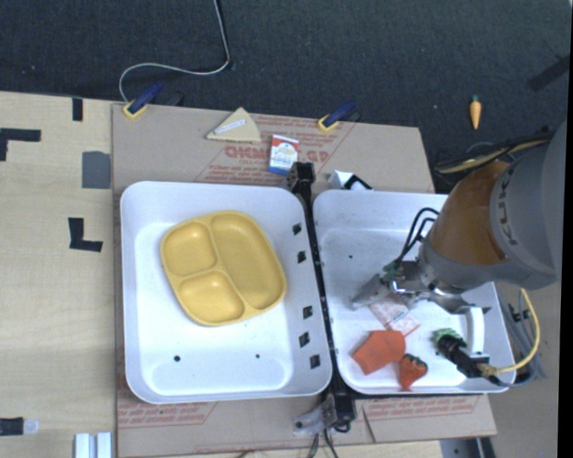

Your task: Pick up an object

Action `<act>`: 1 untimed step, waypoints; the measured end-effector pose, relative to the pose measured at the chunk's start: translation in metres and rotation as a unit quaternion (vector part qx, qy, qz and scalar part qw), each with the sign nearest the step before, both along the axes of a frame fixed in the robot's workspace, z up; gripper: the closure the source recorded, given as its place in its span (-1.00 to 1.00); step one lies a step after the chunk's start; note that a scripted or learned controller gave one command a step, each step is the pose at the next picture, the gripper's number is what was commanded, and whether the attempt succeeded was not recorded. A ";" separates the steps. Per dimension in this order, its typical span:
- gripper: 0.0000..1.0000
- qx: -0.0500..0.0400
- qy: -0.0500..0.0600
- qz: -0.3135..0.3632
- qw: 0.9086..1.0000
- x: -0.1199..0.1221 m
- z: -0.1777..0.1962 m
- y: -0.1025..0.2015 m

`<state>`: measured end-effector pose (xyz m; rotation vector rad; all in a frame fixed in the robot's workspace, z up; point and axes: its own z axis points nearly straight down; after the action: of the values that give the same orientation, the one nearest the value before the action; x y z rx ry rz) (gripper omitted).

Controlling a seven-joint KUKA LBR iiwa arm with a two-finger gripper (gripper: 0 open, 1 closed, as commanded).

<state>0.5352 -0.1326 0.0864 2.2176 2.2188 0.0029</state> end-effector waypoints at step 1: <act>1.00 -0.001 -0.001 0.000 1.000 0.001 0.010 0.000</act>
<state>0.5361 -0.1330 0.0966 2.2161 2.2169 0.0041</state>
